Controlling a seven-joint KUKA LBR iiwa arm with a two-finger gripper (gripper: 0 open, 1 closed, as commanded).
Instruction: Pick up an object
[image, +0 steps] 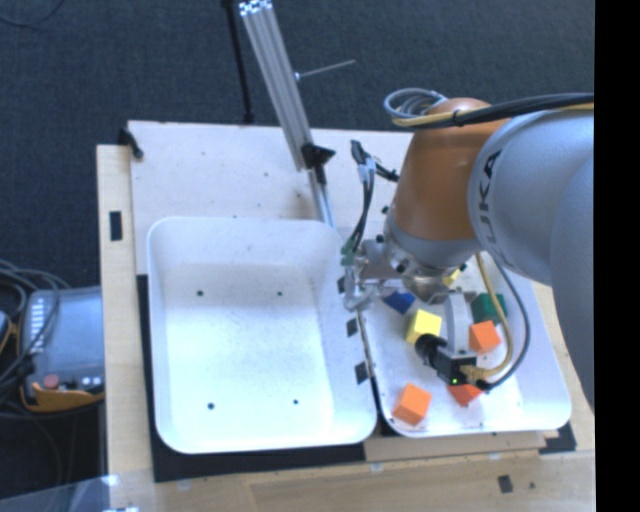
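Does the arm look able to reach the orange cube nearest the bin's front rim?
Probably yes: the orange cube lies uncovered, apart from the yellow cube, and the arm hangs over the same bin.

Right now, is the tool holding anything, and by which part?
Cannot tell: the wrist blocks the view of any hold, above the blue block and yellow block.

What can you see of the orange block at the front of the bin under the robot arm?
The orange block is a small, plain, bright orange cube with a matte look, maybe foam or plastic. It lies flat on the floor of the white bin, turned slightly askew, near the front corner beside the other bin. A red piece sits close by, apart from it. Nothing holds it. Whether it touches the bin wall is unclear.
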